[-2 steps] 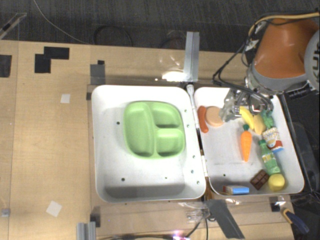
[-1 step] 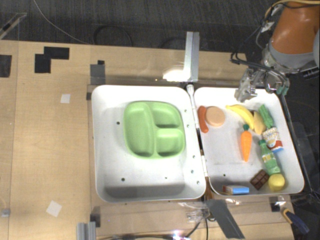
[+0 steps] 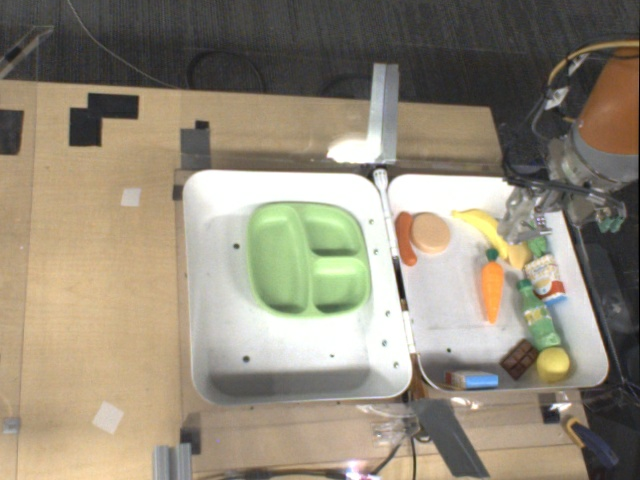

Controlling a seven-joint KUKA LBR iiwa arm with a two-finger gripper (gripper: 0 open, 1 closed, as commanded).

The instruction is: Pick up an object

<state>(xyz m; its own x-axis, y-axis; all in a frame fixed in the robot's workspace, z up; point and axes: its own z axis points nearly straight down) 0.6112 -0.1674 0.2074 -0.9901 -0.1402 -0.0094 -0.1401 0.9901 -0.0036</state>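
The curved yellow plastic banana (image 3: 483, 227) lies in the right-hand shallow white bin (image 3: 440, 298), toward its far right corner, its long axis running from the upper left down to the lower right, with the lower end pointing at the green top of the orange plastic carrot (image 3: 492, 288). The carrot lies just below it, nearly upright in the picture, tip toward the near wall. The grey metal two-finger gripper (image 3: 522, 220) hangs over the banana's right end, close above or touching it; the spread of its tips is blurred against the clutter, so I cannot tell how wide it stands or whether anything sits between them. The banana looks smooth, bright and whole. Beside the gripper lies a small labelled bottle (image 3: 541, 273), and farther left a round tan disc (image 3: 431, 233) rests against a red sausage-shaped piece (image 3: 404, 239). The left-hand white bin (image 3: 215, 348) holds a green divided plastic tray (image 3: 306, 258).
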